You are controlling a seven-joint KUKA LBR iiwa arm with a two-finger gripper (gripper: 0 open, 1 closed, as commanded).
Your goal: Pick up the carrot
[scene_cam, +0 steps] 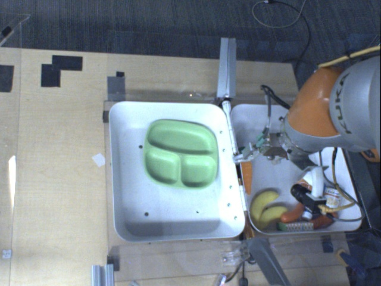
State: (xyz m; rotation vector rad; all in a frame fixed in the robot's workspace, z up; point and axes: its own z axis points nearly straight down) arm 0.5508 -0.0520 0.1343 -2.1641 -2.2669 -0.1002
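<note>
Carrot (pixel 246 178): lies along right bin's (pixel 355 222) left wall, above bananas (pixel 266 205) | Tool (pixel 266 145): hovers just above-right, state cannot tell | Advice: descend aligned lengthwise, clear of wall.

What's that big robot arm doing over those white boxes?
The grey and orange robot arm is reaching into the right bin. Its gripper hangs just above the carrot, which lies along the bin's left wall. The carrot is not picked up yet. Two bananas and some other toy food sit in the same bin, nearer the camera. The left bin holds a green divided plate.
</note>
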